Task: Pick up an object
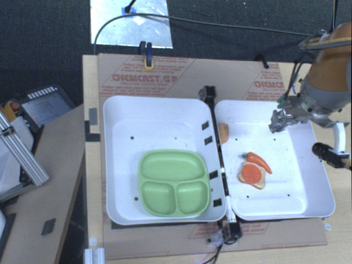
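Desk (181, 70) under the camera carries two shallow white bins side by side, with a black divider between them. Taking the right bin (316, 202) as the landmark: a carrot (258, 161) lies near its middle, its lower end touching a round orange slice (252, 174) that sits on a pale piece beneath it. A small tan thing (223, 132) rests against the bin's left wall, half hidden by the divider, too small to name. The gripper (279, 121) hangs over the bin's upper right part, above and to the right of the carrot and apart from it; whether it is open or closed I cannot tell from this slant. Nothing shows between it and the bin floor, so the pick looks not yet made. The grey arm with its orange band reaches in over the bin's right edge. Left of the right bin, the other bin (118, 120) holds a green tray (173, 182) with three compartments, probably just set aside there.
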### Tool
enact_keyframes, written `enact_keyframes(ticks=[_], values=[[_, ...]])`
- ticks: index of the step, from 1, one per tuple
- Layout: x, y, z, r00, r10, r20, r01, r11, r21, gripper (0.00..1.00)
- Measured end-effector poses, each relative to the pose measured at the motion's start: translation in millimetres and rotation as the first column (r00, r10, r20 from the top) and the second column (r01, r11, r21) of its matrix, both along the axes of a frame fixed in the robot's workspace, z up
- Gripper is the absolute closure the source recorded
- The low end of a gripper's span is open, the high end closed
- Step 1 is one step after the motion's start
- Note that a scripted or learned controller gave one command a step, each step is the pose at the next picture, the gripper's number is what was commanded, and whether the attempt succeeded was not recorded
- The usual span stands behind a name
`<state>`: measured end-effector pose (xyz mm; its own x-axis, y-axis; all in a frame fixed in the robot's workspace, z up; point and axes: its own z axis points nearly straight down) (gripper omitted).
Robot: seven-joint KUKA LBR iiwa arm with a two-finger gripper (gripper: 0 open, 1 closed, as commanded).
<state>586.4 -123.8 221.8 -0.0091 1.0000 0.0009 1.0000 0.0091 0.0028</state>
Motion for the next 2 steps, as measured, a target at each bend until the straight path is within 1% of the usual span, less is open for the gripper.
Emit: enact_keyframes(ticks=[1,2], values=[[5.1,44.5,2.4,1.0,0.0,0.0,0.0,1.0,0.001,1.0],[15.6,97.8,13.2,1.0,0.001,0.0,-0.001,1.0,0.001,1.0]])
